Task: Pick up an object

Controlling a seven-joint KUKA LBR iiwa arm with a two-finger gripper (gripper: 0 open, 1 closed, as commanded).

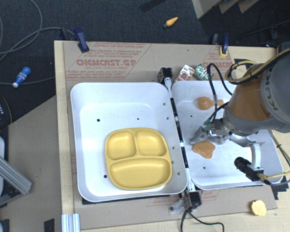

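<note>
Grey arm [275, 98] reaching from right, wrist bent down, fingers' state unclear

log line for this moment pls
arm: over right white bin | gripper: low, beside orange-brown lumpy piece | left white bin: yellow three-compartment plastic tray

Dark carpet floor [111, 8] surrounds the tan bench [63, 129]

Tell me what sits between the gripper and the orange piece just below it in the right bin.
Nothing visible does. The gripper hangs directly above the orange piece in the right bin, nearly touching it.
</note>
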